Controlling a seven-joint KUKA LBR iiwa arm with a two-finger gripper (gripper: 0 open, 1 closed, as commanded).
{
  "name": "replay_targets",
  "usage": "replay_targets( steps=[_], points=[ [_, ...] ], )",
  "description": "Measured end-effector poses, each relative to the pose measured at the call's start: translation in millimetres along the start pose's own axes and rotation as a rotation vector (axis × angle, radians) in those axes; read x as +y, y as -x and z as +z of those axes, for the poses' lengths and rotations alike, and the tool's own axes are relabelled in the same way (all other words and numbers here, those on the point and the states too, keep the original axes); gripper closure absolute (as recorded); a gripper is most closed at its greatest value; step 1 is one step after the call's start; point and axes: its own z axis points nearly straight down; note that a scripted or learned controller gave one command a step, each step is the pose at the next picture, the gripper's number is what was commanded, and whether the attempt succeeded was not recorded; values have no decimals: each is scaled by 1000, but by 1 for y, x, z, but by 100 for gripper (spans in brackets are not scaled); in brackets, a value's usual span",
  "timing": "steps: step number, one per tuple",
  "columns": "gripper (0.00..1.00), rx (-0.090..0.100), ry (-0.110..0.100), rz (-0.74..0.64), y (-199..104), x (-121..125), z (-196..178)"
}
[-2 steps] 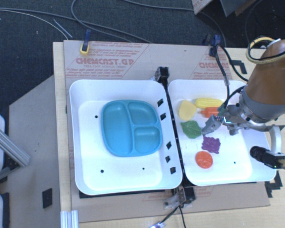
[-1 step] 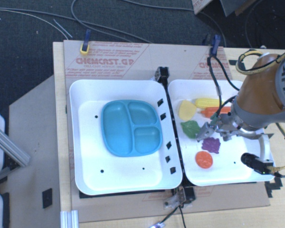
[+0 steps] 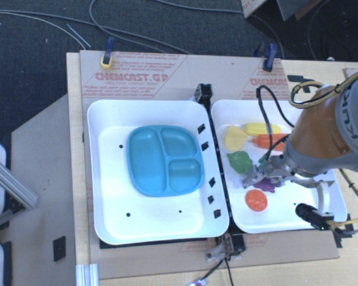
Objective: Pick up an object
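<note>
Two white bins sit side by side on the counter (image 3: 137, 70). The left bin (image 3: 101, 159) holds one blue tray (image 3: 165, 159). The right bin (image 3: 274, 219) holds six toys: yellow corn (image 3: 262, 128), a yellow piece (image 3: 235, 138), an orange carrot (image 3: 268, 140), a green one (image 3: 240, 161), a purple one (image 3: 266, 185) and a red ball (image 3: 256, 201). My end effector (image 3: 258, 176) is low by the purple toy. I cannot tell its state.

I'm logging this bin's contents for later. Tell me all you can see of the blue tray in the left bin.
The blue tray is a light blue, smooth, plastic-looking plate with rounded corners and three compartments: one large on the left, two smaller on the right. It lies flat, right way up, slightly turned, near the middle of the left bin, resting on its white floor. Its compartments hold nothing, and nothing else touches it.
</note>
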Motion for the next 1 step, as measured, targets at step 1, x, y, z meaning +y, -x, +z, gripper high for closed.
replay_targets(
  steps=[1],
  points=[
    [100, -1, 7, 0, 0, 2, -14]
  ],
)
